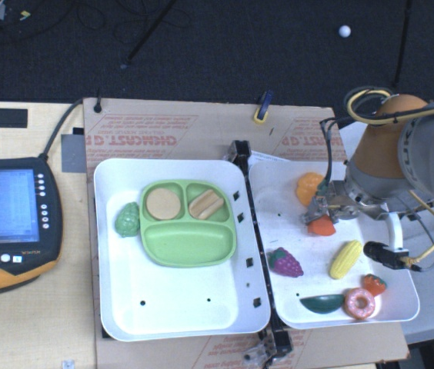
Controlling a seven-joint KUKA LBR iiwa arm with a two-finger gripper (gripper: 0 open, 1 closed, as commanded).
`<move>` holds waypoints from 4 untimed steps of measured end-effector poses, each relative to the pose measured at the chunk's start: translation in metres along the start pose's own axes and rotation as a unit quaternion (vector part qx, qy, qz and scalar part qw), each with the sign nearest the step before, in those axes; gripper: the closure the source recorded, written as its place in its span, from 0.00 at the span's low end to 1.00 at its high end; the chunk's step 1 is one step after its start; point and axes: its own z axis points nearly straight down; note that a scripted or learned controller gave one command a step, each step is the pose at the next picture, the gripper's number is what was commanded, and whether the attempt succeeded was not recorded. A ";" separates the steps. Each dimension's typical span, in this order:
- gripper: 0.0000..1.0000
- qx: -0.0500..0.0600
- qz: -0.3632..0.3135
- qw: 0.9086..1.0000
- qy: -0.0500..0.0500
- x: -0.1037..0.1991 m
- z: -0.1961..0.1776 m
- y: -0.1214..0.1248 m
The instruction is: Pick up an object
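My gripper hangs low over the upper middle of the right bin, reaching in from the right. It sits right above a small red toy and just below an orange fruit. Whether it touches the red toy is unclear from this angle. Lower in the same bin lie purple grapes, a yellow corn cob, a red strawberry, a pink donut and a dark green piece.
The left bin holds a green divided plate with a round cookie and a bread slice, and a green broccoli beside it. A control pendant lies at far left. A yellow clamp sits behind the bins.
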 end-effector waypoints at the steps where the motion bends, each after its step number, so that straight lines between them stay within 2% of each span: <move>1: 1.00 -0.004 0.001 1.000 -0.001 -0.003 -0.063 0.002; 2: 1.00 -0.004 0.000 1.000 -0.001 0.007 -0.116 0.005; 3: 1.00 -0.002 0.000 1.000 -0.001 0.006 -0.131 0.005; 4: 1.00 0.000 -0.001 1.000 0.001 0.061 -0.135 -0.019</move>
